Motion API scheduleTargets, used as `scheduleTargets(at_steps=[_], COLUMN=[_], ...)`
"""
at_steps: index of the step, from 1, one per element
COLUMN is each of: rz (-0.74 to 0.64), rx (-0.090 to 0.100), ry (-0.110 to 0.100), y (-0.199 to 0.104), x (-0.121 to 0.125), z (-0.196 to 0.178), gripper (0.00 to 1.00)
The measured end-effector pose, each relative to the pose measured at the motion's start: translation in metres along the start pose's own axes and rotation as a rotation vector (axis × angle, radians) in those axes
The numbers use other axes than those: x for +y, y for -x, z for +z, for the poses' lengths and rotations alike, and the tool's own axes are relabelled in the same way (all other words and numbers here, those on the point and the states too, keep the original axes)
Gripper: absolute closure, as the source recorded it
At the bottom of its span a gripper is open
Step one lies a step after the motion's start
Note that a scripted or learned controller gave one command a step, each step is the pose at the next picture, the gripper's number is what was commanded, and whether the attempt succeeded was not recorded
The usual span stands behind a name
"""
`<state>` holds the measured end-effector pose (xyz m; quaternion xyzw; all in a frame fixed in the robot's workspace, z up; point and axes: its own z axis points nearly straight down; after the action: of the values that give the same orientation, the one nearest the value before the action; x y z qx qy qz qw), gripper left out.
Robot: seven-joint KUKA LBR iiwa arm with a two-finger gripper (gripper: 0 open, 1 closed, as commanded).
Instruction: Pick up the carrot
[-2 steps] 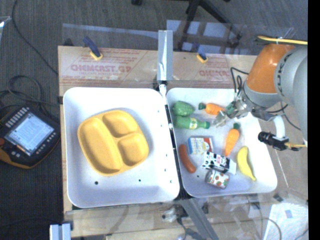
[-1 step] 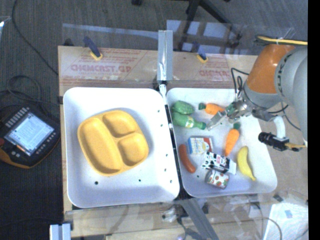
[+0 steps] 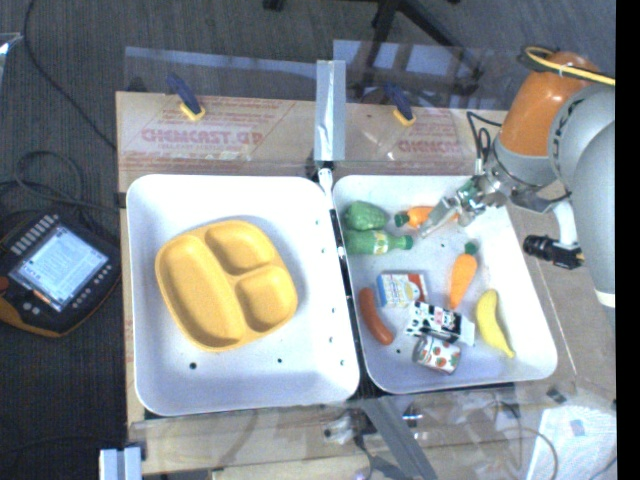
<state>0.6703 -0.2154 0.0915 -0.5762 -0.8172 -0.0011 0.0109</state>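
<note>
Two carrots lie in the right bin [image 3: 530, 358]. The larger carrot [image 3: 461, 278] rests at the bin's middle right, its green top pointing to the far side. A smaller carrot [image 3: 417, 214] lies near the far wall. My gripper [image 3: 441, 218] is lowered into the far part of this bin, slanting down to the left. Its tip sits right beside the smaller carrot's right end. The larger carrot is apart from it, a short way nearer the front.
The right bin also holds a green pepper [image 3: 363, 215], a green bottle [image 3: 379, 242], a small carton [image 3: 402, 288], a sausage [image 3: 377, 319], a patterned box [image 3: 436, 320], a can [image 3: 437, 354] and a banana [image 3: 493, 323]. A yellow divided plate [image 3: 228, 283] sits in the left bin [image 3: 150, 368].
</note>
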Motion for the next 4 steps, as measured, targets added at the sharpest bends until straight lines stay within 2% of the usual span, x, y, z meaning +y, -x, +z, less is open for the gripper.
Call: scheduleTargets(at_steps=[2,4], rz=[0.0,0.258], rx=[-0.001,0.01], ry=[0.0,-0.014], y=[0.0,-0.0055], x=[0.0002,0.0005], z=[0.0,0.0024], gripper=[0.0,0.0])
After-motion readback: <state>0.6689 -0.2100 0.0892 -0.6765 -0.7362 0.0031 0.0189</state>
